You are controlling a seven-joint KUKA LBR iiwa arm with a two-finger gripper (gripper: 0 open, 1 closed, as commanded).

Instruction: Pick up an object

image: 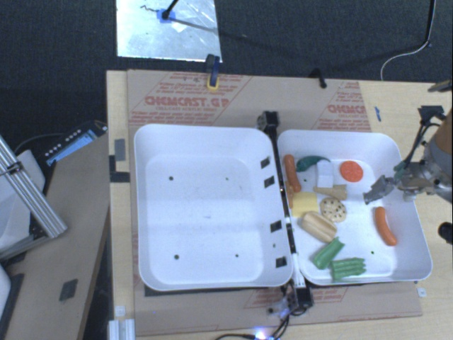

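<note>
Arm enters at right edge of frame, mostly cut off; gripper (pixel 376 190) hangs over right bin (pixel 403 261), small and blurred, so the state of the fingers cannot be told, nor whether anything sits between them. Orange sausage (pixel 386 227) lies just below it in the frame. Left of it: red round piece (pixel 351 170), cookie (pixel 333 209), bread roll (pixel 318 225), yellow block (pixel 305 203), green pods (pixel 340 259). Another sausage (pixel 290 173) lies along the bin's left wall. Left bin (pixel 152 190) at frame centre-left on worktop (pixel 117 119).
</note>
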